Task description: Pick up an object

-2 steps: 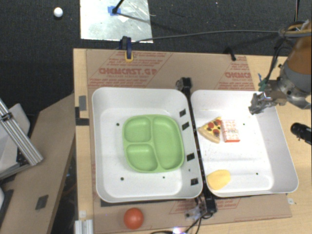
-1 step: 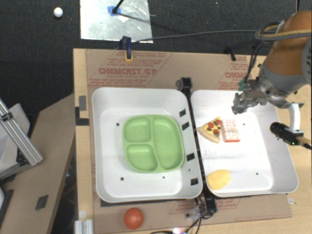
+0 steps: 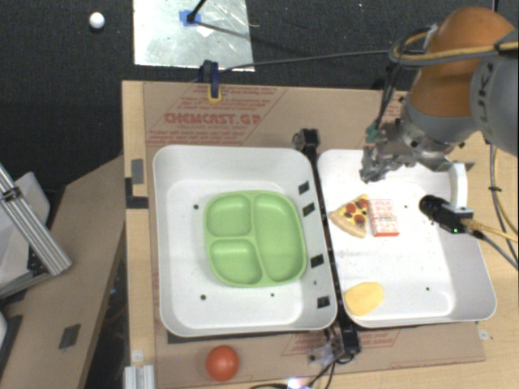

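In the right bin [image 3: 454,298] lie a pizza slice [image 3: 350,215], a small red and white packet [image 3: 383,216] right beside it, and a yellow oval piece [image 3: 364,297] near the front left corner. My gripper [image 3: 372,171] hangs over the back left part of this bin, just above and behind the pizza slice. Nothing shows between its fingers, and their state is not clear from this angle.
The left bin [image 3: 174,298] holds a green divided tray [image 3: 253,237]. An orange-red ball [image 3: 221,362] lies on the bench in front of the bins. A black clamp row [image 3: 318,225] runs between the two bins.
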You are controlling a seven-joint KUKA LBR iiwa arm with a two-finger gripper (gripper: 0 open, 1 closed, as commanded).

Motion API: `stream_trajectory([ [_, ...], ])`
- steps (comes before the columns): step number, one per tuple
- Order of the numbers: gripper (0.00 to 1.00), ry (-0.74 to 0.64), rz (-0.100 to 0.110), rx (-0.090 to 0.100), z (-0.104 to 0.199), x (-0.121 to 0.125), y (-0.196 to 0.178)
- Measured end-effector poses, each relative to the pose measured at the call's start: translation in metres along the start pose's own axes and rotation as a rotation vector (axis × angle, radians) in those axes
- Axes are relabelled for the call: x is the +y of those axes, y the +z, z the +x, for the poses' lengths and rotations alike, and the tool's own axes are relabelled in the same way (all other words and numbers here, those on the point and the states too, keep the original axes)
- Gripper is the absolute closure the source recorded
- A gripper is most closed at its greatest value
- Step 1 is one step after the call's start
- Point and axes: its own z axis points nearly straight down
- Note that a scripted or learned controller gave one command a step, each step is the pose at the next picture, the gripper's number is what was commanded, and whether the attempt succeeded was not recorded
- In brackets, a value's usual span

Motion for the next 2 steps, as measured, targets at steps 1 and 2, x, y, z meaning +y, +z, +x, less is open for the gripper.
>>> stream_trajectory([
  [1, 1.00, 0.000, 0.000, 0.001, 0.048, 0.016, -0.002],
  [2, 1.00, 0.000, 0.002, 0.000, 0.103, 0.025, 0.018],
])
